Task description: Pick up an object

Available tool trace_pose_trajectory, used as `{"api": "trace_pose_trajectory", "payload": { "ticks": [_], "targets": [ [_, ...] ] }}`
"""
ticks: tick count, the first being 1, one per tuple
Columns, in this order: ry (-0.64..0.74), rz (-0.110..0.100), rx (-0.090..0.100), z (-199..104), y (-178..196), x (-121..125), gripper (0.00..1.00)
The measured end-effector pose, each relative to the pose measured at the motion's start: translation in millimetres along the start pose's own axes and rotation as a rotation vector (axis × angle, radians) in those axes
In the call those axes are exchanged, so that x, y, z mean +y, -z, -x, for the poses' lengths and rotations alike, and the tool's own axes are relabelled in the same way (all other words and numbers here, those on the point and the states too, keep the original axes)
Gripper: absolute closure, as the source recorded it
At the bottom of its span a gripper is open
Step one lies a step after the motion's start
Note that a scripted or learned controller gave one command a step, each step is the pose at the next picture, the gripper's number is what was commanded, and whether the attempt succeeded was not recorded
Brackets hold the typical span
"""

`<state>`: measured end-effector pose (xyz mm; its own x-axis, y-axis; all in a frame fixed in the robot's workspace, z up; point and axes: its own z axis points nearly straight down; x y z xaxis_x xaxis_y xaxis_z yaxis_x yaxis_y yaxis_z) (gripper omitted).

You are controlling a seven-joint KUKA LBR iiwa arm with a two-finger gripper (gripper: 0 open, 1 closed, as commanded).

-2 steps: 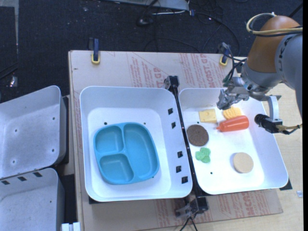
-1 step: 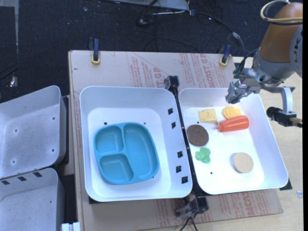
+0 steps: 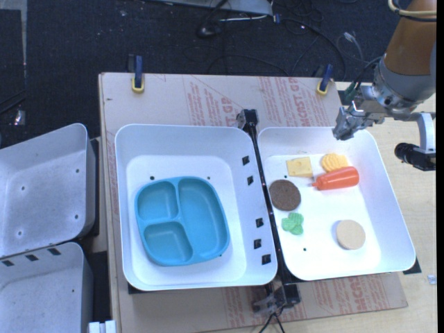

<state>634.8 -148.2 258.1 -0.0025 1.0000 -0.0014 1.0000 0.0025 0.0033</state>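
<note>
Gripper [image 3: 345, 132]: over the far rim of the right bin [image 3: 388, 207]; whether it is open or closed cannot be told.
Objects: cheese slice [image 3: 300, 166], yellow ridged piece [image 3: 334, 161] and carrot [image 3: 337, 179] clustered at the far end (close together).
Middle: brown disc [image 3: 284, 195], green piece [image 3: 293, 223].
Open room: right side, around the tan disc [image 3: 350, 234].
Left bin [image 3: 132, 158]: blue divided tray [image 3: 182, 220].

Six food items are noted in the right bin [image 3: 388, 207]: cheese [image 3: 300, 166], corn [image 3: 334, 161], carrot [image 3: 337, 179], brown patty [image 3: 284, 195], green piece [image 3: 293, 223], tan disc [image 3: 350, 234].
</note>
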Motion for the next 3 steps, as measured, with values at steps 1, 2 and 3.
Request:
{"api": "trace_pose_trajectory", "payload": {
  "ticks": [1, 2, 3],
  "targets": [
    [0.005, -0.008, 0.004, -56.8, -15.6, -9.7, 1.0],
    [0.005, -0.008, 0.003, -106.9, -19.9, -28.2, 1.0],
    [0.007, -0.007, 0.004, -169.1, -17.2, -32.2, 1.0]
  ]
}}
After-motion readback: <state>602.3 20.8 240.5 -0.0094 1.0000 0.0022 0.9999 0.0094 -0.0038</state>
